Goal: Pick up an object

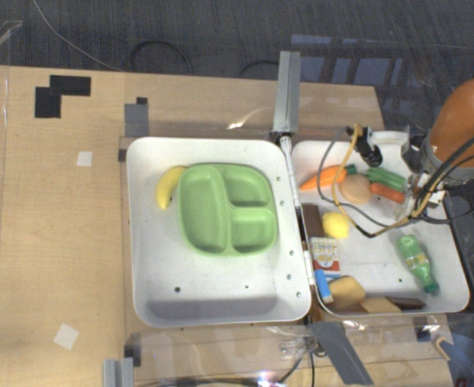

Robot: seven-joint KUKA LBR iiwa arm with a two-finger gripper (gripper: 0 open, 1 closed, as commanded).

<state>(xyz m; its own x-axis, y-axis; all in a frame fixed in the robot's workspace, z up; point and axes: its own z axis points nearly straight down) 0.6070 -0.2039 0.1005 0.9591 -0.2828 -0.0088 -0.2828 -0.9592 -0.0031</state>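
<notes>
The right bin (pixel 455 297) holds an orange carrot (pixel 321 178), a tan round bun-like thing (pixel 355 189), a second carrot with a green top (pixel 387 185), a yellow lemon (pixel 336 225) and a green bottle (pixel 417 262). My gripper (pixel 409 193) hangs low over the bin's far right part, just right of the green-topped carrot and above the bottle. Cables and the wrist hide its tips. Nothing is seen held.
The left bin (pixel 152 297) carries a green divided tray (pixel 225 208) with a banana (pixel 168 185) at its left edge. Along the right bin's front lie a small red-and-white carton (pixel 326 253), a blue item (pixel 323 285), a tan lump (pixel 347 290) and a brown bar (pixel 384 304).
</notes>
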